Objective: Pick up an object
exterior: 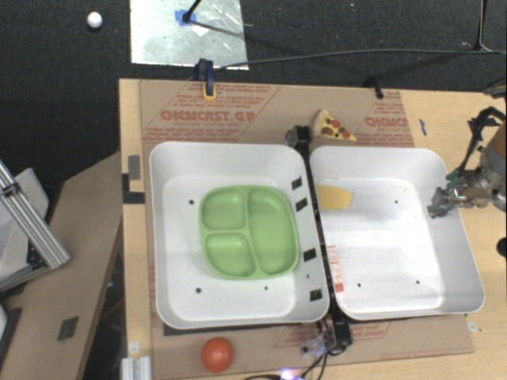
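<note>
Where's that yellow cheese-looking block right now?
The yellow block lies in the right bin, at its upper-left corner beside the divider between the bins, across from the green plate in the left bin.

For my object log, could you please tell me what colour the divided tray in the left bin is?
Light green tray, clearest in the camera view.

Tray in left bin; wedge in right bin.
</note>
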You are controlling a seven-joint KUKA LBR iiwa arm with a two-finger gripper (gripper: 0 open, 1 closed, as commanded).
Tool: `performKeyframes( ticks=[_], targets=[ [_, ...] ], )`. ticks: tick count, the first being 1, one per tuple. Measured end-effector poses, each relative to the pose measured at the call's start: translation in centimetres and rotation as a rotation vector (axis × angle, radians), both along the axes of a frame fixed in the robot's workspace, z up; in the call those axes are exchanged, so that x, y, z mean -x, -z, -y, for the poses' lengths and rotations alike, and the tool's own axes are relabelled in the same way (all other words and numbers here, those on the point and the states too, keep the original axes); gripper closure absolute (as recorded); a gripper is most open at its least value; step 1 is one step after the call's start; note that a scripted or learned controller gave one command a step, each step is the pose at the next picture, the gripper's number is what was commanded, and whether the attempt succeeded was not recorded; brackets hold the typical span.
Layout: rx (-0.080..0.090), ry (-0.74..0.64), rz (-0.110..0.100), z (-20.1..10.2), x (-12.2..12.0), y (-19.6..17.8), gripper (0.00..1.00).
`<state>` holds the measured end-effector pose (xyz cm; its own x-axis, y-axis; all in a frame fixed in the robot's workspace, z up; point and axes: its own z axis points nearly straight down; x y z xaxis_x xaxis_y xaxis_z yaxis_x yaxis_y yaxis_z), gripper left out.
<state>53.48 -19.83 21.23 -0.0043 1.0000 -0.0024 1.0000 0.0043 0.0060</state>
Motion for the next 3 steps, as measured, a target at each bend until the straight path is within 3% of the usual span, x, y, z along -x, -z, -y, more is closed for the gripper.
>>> performKeyframes(
  ticks=[3],
  targets=[
    [-0.003,-0.005,-0.003,-13.9,-5.8,-2.1,1.0]
  ],
)
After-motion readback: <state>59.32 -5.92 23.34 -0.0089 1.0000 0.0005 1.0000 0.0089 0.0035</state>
